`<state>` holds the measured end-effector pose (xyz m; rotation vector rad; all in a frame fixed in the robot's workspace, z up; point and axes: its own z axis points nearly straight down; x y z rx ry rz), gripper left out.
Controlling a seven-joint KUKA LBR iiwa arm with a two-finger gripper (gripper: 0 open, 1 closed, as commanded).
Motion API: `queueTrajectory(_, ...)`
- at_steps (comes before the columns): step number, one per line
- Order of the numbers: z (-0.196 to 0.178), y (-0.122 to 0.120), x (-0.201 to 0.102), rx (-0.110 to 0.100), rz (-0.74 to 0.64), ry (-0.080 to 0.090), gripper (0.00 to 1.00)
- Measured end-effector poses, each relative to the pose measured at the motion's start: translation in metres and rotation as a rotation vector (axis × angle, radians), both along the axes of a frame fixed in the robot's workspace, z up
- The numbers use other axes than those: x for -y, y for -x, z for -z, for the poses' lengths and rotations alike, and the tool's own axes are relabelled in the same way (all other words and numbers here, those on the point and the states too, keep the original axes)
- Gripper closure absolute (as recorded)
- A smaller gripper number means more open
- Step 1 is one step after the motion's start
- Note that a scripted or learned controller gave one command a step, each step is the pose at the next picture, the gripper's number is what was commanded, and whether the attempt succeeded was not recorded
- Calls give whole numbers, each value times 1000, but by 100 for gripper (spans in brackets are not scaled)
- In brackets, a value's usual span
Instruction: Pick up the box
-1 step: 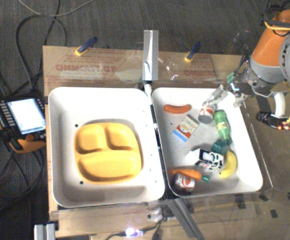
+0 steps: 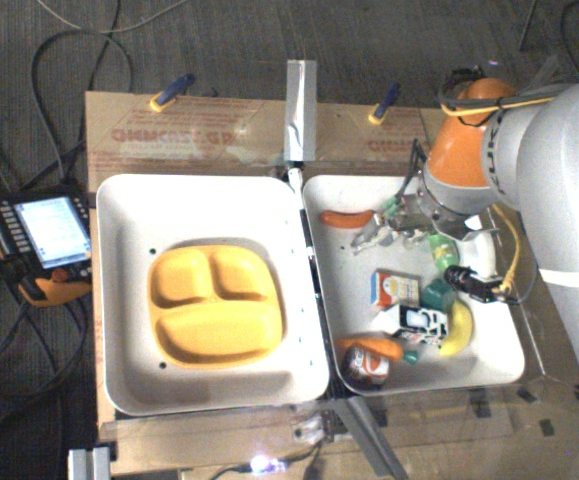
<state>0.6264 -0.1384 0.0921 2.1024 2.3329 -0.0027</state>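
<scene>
The right bin (image 2: pixel 514 368) serves as the landmark here. Closest to the camera, against that bin's near wall, a can (image 2: pixel 367 365) lies on its side with an orange carrot-like piece (image 2: pixel 377 346) resting along its top edge. Just beside these, toward the bin's near right corner, a banana (image 2: pixel 458 331) curves around a small black-and-white packet (image 2: pixel 423 321), the two touching.

Slightly farther in, near the middle of the right bin, lies the box (image 2: pixel 396 289), a small carton with a blue, white and orange face, flat on the bin floor. A dark green block (image 2: pixel 436 294) sits just beside its right edge. Nothing grips the box; it is apart from the arm's fingers.

Farther back in the same bin, the gripper (image 2: pixel 381 230) hangs low over the floor, its metal fingers (image 2: pixel 366 236) spread somewhat apart and pointing toward the bin's left wall, with nothing between them. A red-orange sausage-shaped item (image 2: pixel 347 219) lies just beyond the fingertips, near the bin's far left corner. A green bottle-like object (image 2: pixel 443 252) sits just to the right of the gripper, partly under the wrist. The orange band (image 2: pixel 457 156) of the arm rises over the bin's far right corner.

To the left of the right bin, touching it along the shared edge, the left bin (image 2: pixel 119 268) holds a yellow divided tray (image 2: pixel 216 303).
</scene>
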Motion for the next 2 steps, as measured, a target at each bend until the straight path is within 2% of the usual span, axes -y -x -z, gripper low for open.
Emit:
queueTrajectory(1, 2, 63, 14, 10, 12, 1, 0)
queueTrajectory(2, 2, 63, 14, 10, 12, 1, 0)
